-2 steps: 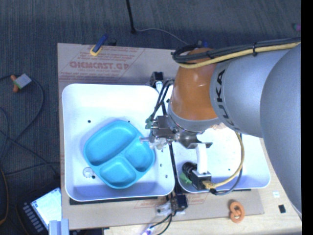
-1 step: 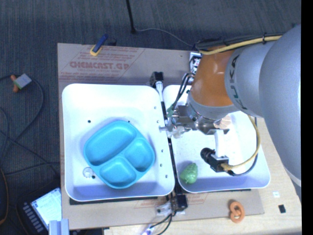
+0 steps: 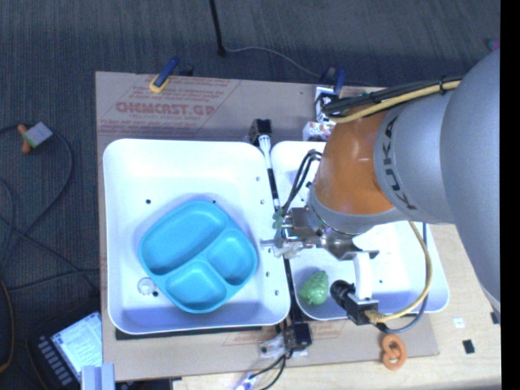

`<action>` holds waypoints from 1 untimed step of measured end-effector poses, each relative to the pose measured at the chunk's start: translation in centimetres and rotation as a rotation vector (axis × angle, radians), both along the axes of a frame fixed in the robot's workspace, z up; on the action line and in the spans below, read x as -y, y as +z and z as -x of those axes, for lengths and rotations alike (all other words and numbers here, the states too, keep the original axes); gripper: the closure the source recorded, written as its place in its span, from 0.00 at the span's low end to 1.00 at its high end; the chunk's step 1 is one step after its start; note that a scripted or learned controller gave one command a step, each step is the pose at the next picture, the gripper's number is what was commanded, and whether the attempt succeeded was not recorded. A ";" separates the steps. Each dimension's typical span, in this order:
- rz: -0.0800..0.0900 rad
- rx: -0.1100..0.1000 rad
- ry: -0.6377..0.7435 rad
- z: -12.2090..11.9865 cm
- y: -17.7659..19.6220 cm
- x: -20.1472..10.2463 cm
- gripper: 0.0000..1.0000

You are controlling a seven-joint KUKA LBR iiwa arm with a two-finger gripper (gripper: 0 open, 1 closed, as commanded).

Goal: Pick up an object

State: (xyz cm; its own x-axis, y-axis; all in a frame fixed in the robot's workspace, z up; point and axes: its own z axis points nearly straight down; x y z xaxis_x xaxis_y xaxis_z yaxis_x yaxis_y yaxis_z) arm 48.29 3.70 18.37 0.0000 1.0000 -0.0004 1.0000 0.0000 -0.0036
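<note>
Two white bins seen side by side on brown board. Left bin, centre-left of frame: blue divided plate laid tilted inside, small clear ring at lower left corner. Right bin, largely covered by grey-orange arm: green lumpy object lying near lower left corner. Gripper positioned just above green object; grip state cannot be told.

arm hides right bin, claw fingers
</note>
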 end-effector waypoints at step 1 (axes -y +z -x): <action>0.000 0.001 0.000 0.0 0.0 -0.3 1.00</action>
State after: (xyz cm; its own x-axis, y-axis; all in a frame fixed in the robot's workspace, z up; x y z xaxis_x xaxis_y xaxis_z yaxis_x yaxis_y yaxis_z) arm 48.31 3.96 18.38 -0.0003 1.0000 -0.0003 1.0000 0.0003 -0.0028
